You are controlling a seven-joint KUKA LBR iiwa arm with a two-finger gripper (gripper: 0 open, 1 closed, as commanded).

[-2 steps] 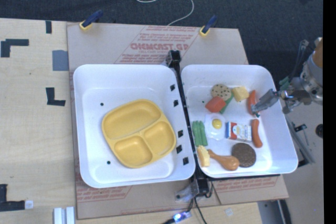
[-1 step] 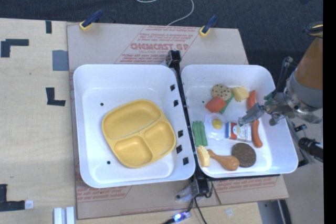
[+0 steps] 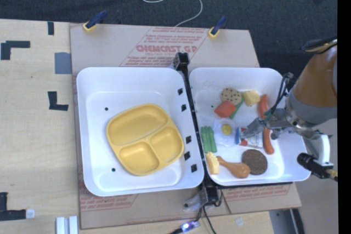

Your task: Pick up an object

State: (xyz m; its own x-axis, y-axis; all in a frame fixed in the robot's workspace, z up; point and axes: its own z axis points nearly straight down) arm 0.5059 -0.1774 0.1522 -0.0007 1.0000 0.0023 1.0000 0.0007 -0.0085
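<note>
**Pick not yet completed: end effector low in the right bin**

All places are given relative to the right bin [image 3: 274, 75]. The end effector [image 3: 258, 127] sits low over the bin's right half, among the toy foods; whether it is open or closed cannot be told, and no item shows between its fingers. The nearest candidates are the red sausage [image 3: 267, 140], just beside it, and the brown patty [image 3: 254, 161], near the front wall. Judged from this, grasp and lift both remain.
</note>
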